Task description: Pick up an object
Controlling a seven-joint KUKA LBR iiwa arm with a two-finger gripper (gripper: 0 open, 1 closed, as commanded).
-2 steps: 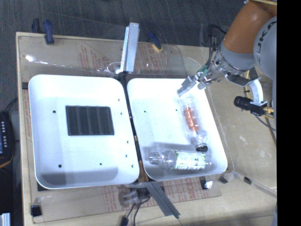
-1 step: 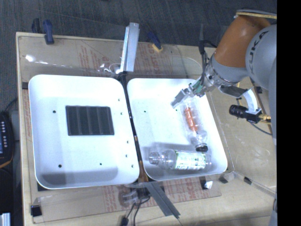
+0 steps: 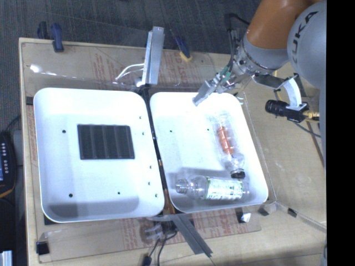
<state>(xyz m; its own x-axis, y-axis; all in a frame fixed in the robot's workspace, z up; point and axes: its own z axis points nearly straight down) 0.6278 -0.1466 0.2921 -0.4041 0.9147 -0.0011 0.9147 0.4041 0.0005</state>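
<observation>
White right bin [image 3: 183, 148] holds 2 clear plastic bottles [image 3: 224, 140] [image 3: 213, 188] — gripper [image 3: 204, 95] sits above its far rim, touching neither; finger state cannot be determined.

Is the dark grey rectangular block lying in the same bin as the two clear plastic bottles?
No: the dark grey block lies in the left bin, while both clear bottles lie in the right bin.
</observation>
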